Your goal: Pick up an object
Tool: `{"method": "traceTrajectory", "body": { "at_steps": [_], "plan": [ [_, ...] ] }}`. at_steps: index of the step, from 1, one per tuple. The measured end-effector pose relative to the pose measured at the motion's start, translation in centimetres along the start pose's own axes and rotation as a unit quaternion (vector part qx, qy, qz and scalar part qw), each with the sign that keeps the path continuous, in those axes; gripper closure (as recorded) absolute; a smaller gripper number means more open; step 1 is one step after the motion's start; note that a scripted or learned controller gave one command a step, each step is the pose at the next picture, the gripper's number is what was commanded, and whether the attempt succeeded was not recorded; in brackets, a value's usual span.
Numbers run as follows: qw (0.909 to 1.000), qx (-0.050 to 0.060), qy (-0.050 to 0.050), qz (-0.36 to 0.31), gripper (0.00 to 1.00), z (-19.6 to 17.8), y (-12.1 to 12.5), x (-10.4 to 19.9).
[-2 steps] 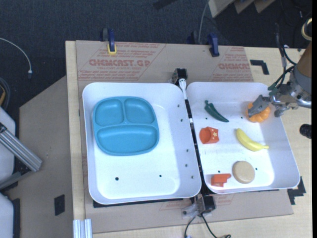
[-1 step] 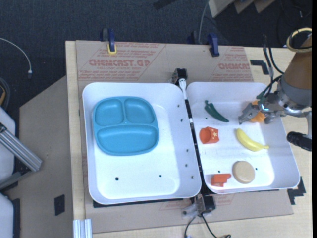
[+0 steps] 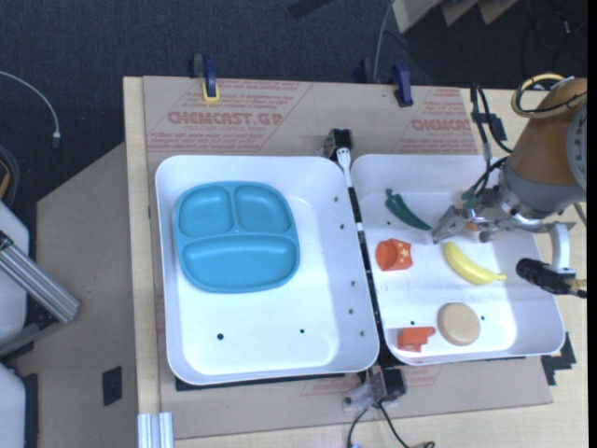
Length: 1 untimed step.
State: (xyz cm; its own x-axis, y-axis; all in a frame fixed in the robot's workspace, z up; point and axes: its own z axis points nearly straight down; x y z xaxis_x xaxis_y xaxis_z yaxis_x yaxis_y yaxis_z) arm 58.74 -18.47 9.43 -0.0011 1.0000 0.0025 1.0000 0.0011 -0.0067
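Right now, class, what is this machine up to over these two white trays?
A robot arm reaches in from the right over the right bin, its gripper low between a green toy and a banana. Nothing shows between its fingers, so nothing is picked up yet. Also in that bin lie a red toy, a round tan piece and a small orange block. The left bin holds a blue divided plate.
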Motion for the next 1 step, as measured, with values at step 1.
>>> {"method": "traceTrajectory", "body": {
  "at_steps": [1],
  "plan": [
    [1.0000,-0.001,-0.001,0.000,0.00,1.04,-0.03,0.04]
  ]
}}
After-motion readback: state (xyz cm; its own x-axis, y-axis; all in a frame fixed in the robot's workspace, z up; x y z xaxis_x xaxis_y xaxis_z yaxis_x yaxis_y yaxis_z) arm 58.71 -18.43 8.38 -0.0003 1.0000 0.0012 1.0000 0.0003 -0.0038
